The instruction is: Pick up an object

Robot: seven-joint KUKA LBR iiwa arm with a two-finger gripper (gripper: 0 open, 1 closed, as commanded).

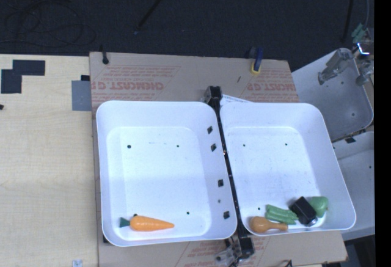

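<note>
Left bin (pixel 116 137): holds the carrot (pixel 151 223) alone at its near edge, by the near-left corner.
Carrot: likely light, stiff, smooth plastic; best gripped across its thick middle.
Carrot axis: along the near edge, tip toward the right bin (pixel 330 156), green stub toward the left corner.
Claw: whether open or holding anything, I cannot tell.

The left bin (pixel 156 119) lies open across most of its floor; its one obstacle is an orange carrot (pixel 149 223) lying along the near wall. In the right bin (pixel 275 116) the far and middle floor is free, while its near right corner is crowded: a tan gourd (pixel 267 225), green pods (pixel 281 215), a black block (pixel 303 210) and a green piece (pixel 319 203) lie touching.
</note>
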